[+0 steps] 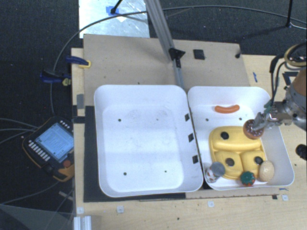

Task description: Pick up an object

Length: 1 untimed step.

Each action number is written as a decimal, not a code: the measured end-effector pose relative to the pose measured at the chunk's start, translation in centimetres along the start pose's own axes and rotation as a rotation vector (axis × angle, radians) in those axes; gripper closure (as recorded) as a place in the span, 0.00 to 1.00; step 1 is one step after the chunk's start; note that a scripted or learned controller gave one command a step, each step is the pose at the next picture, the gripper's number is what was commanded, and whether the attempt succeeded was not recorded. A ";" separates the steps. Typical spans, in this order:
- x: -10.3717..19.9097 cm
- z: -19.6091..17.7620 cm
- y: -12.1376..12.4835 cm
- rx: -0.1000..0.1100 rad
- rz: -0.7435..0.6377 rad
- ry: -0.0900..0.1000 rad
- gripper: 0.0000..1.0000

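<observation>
My gripper point(257, 125) reaches in from the right over the right bin point(276, 107). It is shut on a small brown round object point(250, 129), which sits at the fingertips over the upper right corner of a yellow block with dark holes point(236, 150). An orange sausage point(226, 109) lies near the bin's far wall. Along the near wall sit a grey ball point(217, 169), a green ball point(247, 178) and a beige egg point(266, 170).
The left bin point(103, 128) stands beside the right one, joined by black clips point(191, 137). A slanted metal pole point(163, 28) crosses the bench behind the bins. A teach pendant point(50, 145) lies on the floor at left.
</observation>
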<state>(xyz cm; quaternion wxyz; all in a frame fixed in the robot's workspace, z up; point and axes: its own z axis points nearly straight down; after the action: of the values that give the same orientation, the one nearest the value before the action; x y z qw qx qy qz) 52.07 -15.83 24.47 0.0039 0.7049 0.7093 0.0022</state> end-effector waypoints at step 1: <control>0.0 -2.0 0.1 0.005 0.000 0.002 1.00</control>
<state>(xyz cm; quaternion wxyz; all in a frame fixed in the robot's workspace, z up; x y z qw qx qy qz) 52.18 -15.83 26.49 0.0016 0.7051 0.7092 0.0010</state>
